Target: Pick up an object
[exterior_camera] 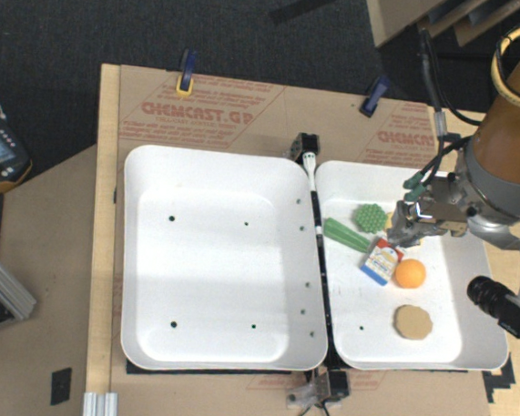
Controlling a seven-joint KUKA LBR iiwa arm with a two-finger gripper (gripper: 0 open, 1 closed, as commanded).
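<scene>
Jaws [402,233] low in right bin [438,352], over small box [381,261]

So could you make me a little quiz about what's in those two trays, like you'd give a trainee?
1. True or false: the orange ball lies in the right bin.
2. Which item sits nearest the camera view's bottom edge?
A. green brush
B. tan round piece
C. small red, white and blue box
3. Fill in: the gripper hangs over the ____ bin.

Key: 1 true; 2 B; 3 right.
</scene>
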